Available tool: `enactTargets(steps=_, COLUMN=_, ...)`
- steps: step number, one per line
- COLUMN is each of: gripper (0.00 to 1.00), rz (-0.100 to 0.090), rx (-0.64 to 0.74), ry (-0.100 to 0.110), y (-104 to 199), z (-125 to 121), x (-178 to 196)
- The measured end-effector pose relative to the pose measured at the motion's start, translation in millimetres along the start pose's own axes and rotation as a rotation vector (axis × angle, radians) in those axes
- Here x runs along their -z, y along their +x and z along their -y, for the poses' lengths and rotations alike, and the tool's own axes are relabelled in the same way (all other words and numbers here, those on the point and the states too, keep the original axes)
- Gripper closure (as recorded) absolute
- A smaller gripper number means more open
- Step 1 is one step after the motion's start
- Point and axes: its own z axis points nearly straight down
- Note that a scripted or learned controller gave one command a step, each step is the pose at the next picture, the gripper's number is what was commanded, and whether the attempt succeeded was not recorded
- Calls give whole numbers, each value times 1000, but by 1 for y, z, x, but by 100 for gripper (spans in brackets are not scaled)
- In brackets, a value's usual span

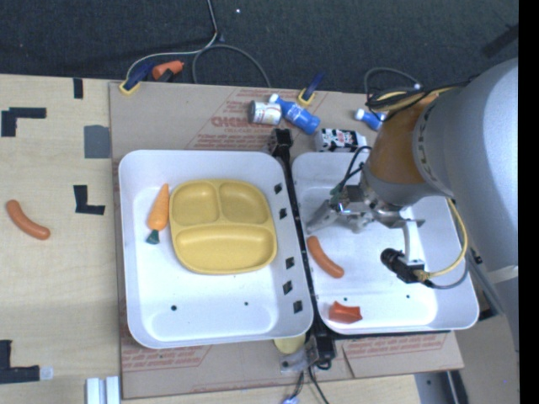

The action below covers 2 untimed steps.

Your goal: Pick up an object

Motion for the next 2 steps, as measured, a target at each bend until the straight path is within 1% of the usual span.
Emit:
enactTargets(steps=1, gripper=0, rz=-2, rx=-6, ry=6, y=-20, z=69, x=17)
enactTargets(steps=2, gripper=0, rz=2, rx=-7, ry=-3, y=-106, z=36, x=24)
